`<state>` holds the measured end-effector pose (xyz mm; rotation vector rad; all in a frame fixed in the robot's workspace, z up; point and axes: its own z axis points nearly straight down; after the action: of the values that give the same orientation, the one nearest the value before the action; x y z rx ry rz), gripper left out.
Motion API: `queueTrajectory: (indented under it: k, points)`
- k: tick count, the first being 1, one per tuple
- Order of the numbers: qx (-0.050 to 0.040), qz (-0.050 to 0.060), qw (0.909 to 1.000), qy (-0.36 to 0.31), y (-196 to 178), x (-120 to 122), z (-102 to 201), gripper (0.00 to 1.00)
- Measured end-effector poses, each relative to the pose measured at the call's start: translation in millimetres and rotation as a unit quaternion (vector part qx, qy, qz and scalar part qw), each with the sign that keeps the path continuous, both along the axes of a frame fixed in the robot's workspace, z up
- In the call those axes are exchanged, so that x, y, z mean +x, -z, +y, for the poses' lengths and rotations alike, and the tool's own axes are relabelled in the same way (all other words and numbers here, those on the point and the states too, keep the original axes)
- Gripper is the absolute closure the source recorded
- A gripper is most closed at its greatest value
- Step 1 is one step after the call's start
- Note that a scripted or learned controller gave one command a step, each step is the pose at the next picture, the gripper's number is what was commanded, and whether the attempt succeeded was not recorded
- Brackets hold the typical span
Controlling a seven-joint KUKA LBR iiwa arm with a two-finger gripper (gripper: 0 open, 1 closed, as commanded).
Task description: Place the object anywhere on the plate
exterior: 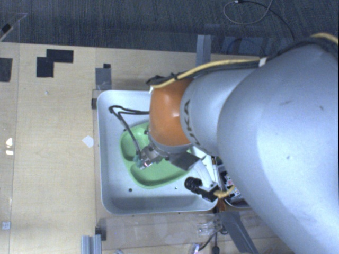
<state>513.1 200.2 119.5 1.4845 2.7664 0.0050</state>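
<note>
A light green plate [139, 174] lies in the left white bin [108, 157], mostly covered by my arm. The wrist with its orange band [168, 118] hangs directly over the plate. My gripper [144, 160] points down at the plate's middle, close above or touching its surface. The fingers are hidden under the wrist body. No object shows between them, and no loose object shows on the plate's visible part.
A black cable [119, 112] loops over the bin's upper left. The large grey arm [265, 147] covers the right bin and the view's right half. Wooden bench [47, 157] stretches to the left, with black markers [53, 61] at the back.
</note>
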Motion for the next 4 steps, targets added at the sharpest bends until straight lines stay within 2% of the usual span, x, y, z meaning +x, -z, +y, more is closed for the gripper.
queueTrajectory:
  k: [1, 2, 3, 4]
  points:
    - [0.0000, -0.003, 0.9860, -0.167, -76.0, -24.8, 20.2, 1.00]
    - [-0.0002, -0.002, 0.9931, -0.117, -64.1, -4.5, 29.4, 1.00]
    - [-0.0012, -0.003, 0.8998, -0.436, -65.8, -24.7, 24.9, 1.00]
    - [-0.0012, -0.003, 0.8999, -0.436, -65.8, -24.7, 24.9, 0.00]
